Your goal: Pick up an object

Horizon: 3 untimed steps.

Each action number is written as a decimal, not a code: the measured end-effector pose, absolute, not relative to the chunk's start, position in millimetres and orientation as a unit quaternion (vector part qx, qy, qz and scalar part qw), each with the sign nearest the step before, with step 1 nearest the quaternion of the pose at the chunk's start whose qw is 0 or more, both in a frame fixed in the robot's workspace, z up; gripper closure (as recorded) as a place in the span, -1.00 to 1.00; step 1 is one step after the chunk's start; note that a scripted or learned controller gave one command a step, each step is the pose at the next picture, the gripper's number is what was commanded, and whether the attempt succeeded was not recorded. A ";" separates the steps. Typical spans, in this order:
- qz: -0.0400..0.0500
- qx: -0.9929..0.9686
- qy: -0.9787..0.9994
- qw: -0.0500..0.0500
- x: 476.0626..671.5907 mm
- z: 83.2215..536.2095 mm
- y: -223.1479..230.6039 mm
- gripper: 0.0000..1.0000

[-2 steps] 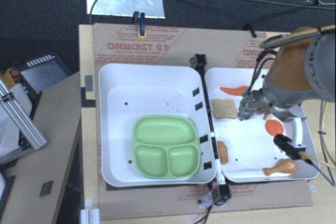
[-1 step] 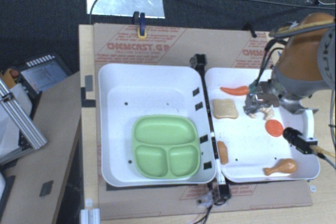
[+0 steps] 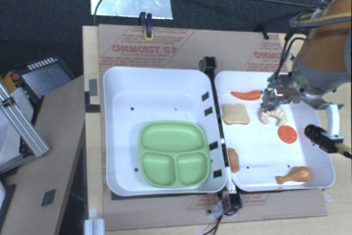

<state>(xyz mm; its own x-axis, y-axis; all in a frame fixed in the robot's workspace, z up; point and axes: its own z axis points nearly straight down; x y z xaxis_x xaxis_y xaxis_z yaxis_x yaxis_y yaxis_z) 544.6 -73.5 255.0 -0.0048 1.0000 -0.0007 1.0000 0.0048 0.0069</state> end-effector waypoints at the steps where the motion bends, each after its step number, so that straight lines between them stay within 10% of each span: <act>1: 0.001 0.704 0.710 0.000 559.9 239.7 -25.5 1.00; 3: 0.002 0.703 0.711 0.000 604.0 225.5 84.4 1.00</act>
